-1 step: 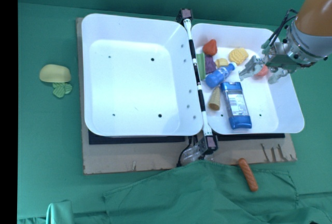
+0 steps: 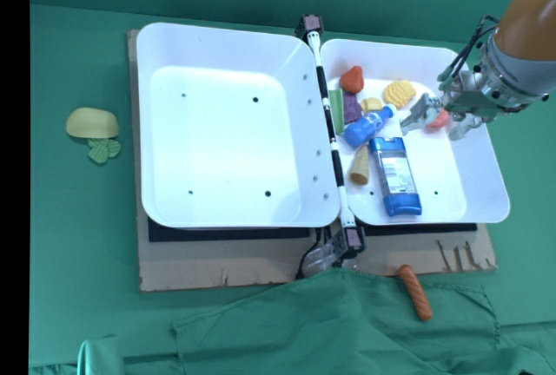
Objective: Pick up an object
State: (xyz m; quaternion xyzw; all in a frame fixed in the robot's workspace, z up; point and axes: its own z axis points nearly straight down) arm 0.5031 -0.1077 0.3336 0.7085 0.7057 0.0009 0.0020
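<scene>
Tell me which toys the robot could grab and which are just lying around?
For the job: pincer over the right bin; blue bottle, blue pack, yellow shell, red piece, purple piece, cone.

Lying about: left bin, yellow toy, orange sausage on the cloth.

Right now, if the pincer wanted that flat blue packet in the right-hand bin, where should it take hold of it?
Probably across the middle of the blue packet, from straight above, one finger on each long edge. It lies flat and long, running toward the bin's near wall, and is narrow across. Its right edge faces bare bin floor; the cone lies close on the left, so that finger has less room.
</scene>
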